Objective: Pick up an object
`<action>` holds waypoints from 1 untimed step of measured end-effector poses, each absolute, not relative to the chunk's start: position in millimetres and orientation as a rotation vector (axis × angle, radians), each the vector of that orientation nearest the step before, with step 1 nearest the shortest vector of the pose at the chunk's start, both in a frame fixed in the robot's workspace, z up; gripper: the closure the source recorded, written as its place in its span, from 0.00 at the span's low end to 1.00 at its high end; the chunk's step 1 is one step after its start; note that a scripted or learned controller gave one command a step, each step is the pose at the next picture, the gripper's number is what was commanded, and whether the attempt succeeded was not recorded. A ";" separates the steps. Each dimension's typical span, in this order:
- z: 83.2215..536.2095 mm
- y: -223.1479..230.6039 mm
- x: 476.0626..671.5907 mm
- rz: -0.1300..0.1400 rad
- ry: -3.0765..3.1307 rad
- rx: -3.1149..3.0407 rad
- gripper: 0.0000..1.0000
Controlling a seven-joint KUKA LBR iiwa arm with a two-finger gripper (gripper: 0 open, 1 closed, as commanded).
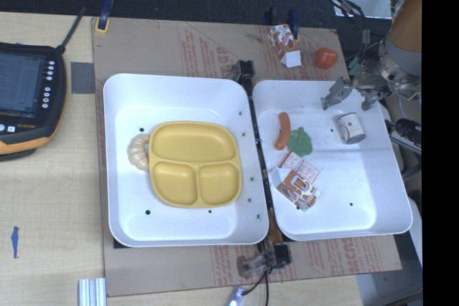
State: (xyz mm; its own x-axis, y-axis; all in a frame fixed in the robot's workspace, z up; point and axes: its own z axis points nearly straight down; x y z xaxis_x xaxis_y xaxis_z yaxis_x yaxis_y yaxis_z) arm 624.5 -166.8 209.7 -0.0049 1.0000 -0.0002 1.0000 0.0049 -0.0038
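The likeliest thing to be picked is the small can (pixel 351 128), white with a red mark, lying on its side in the upper right part of the right bin (pixel 373 215). Just above it and a little to the left the gripper (pixel 350 93) hangs over the bin's upper right corner with its two grey fingers spread apart and nothing between them; they look close to the can but apart from it. So, as a judgement, the pick is not yet made: the claw is roughly over its target, and lowering, closing and lifting are all left. Left of the can, near the middle of the same bin, lie an orange sausage (pixel 283 130) and a green leafy piece (pixel 300 142) touching it at its lower end, with a crumpled red-and-white packet (pixel 297 181) below them. Any of these could serve instead, though they are farther from the claw. The left bin (pixel 129 218) holds a yellow divided tray (pixel 195 163) with a pale bumpy item (pixel 138 151) tucked against its left edge. Outside the bins, above the right one, a small carton (pixel 284 41) and a red ball (pixel 325 57) sit on the cardboard, and a tablet-like pendant (pixel 27 97) lies at the frame's left edge.
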 end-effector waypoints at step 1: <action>107.9 -141.7 582.6 0.008 -2.223 -2.214 0.00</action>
State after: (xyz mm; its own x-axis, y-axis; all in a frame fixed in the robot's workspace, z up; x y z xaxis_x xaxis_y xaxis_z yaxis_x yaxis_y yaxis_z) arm 582.6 -141.7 107.9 -0.0043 1.0000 -0.0002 1.0000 0.0043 -0.0066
